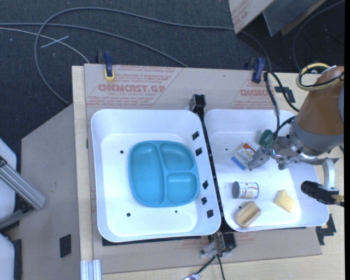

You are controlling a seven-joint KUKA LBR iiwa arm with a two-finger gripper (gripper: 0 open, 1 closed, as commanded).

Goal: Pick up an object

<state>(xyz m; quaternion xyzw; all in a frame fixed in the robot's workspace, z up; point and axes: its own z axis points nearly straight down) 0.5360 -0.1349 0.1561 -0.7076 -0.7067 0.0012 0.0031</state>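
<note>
Two white bins share our bench; our gripper (pixel 261 157), jaw state unclear, touches a blue box (pixel 242 155). We risk nudging it aside ungrasped.

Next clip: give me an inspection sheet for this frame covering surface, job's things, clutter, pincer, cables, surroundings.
Surface: board-topped bench bearing a left bin and a right bin, side by side.
Job's things: in the right bin, a small blue-and-white packet, a small can on its side, a tan cylindrical piece and a pale yellow wedge.
Clutter: blue divided plate in the left bin.
Pincer: pincer low at the packet's right edge; grip unclear.
Cables: loose cables on the dark floor beyond the bench.
Surroundings: two blue clamps on the far edge; cardboard box beyond.
</note>
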